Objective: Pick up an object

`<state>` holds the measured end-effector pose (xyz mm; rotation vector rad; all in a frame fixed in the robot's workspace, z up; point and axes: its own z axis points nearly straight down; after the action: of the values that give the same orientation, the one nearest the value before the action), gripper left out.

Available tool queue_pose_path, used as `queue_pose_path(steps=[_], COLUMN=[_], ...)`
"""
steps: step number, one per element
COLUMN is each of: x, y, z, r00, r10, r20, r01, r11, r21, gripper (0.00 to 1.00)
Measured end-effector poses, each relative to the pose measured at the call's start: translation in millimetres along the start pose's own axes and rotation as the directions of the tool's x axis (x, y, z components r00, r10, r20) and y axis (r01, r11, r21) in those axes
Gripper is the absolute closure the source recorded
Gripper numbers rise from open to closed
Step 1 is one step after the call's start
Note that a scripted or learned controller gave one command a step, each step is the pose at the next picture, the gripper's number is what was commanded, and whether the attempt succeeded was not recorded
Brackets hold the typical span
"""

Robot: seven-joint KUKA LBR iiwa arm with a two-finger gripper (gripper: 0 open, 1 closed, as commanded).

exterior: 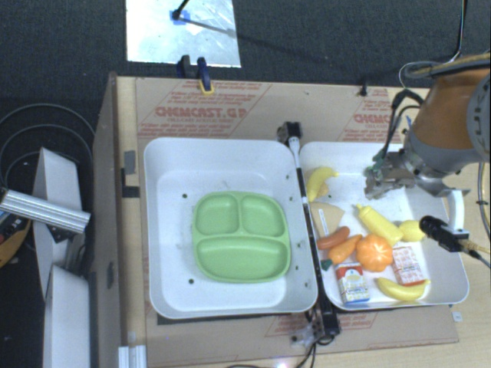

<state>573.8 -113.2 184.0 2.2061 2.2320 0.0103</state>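
Observation:
The right bin [460, 282] holds several toy foods. A yellow banana [321, 179] lies at its back left and a yellow squeeze bottle [377, 222] lies in the middle, with a lemon [412, 231] beside it. Toward the front are an orange [374, 253], a carrot [344, 249] and a sausage [333, 238]. Two small cartons [350, 282] [406, 265] and a second banana [400, 288] sit near the front wall. My gripper [381, 179] hangs over the back of this bin, just behind the bottle and right of the first banana. I see nothing held in it.
The left bin [165, 205] holds a green divided plate [241, 234]. A tan wedge [326, 215] lies by the divider between the bins. A black part [441, 232] juts over the right bin's right rim. My grey and orange arm [453, 121] reaches in from the right.

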Motion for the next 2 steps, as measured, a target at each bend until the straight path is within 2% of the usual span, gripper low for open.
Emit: queue_pose_path(steps=[1, 2], x=[-6.0, -39.8], y=[-1.1, -11.3], z=[5.0, 103.6], r00=[1.0, 1.0], r10=[0.009, 0.015], r20=[0.003, 0.002], r01=[-0.009, -0.015], r11=[1.0, 1.0], r21=[0.004, 0.008], gripper=[0.0, 0.0])
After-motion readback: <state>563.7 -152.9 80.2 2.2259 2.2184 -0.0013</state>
